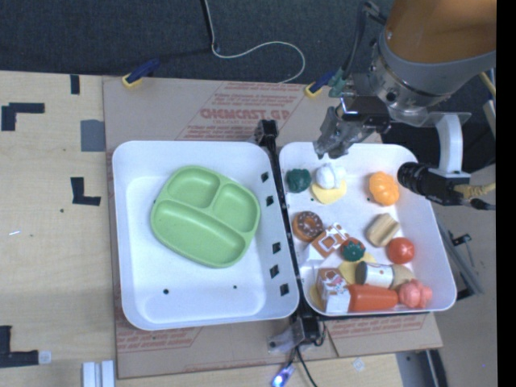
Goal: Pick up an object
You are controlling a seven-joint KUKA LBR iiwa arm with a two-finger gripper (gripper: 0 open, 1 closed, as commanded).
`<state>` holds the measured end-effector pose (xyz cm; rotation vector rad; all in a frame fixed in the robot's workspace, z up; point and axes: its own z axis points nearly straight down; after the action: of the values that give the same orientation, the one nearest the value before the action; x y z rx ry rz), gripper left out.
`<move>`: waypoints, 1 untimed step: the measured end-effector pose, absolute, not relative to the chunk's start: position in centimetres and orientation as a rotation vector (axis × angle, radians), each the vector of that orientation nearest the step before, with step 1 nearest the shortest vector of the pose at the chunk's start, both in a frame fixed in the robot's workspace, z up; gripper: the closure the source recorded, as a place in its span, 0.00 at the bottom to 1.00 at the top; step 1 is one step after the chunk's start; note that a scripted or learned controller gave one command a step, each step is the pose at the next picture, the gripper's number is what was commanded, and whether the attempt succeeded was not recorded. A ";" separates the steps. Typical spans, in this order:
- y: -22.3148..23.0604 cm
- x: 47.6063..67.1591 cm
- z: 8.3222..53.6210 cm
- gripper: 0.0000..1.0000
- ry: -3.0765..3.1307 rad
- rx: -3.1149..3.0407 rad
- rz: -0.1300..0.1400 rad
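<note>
The claw (332, 145) hangs over the back edge of the right bin (419, 161), its dark fingers pointing down; whether they are spread or pressed together cannot be told from this angle. Just below the tips lies a white and yellow toy (328, 184), perhaps an egg, seemingly apart from the fingers. A dark green piece (298, 180) sits beside it to the left, and an orange fruit (383, 189) to the right. The left bin (133, 216) holds a green divided plate (205, 214).
</note>
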<state>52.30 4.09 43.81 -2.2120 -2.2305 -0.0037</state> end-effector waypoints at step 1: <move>9.3 48.2 41.5 1.00 -2.224 -2.215 0.005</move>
<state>48.21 9.28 41.49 -2.2153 -2.2237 0.0050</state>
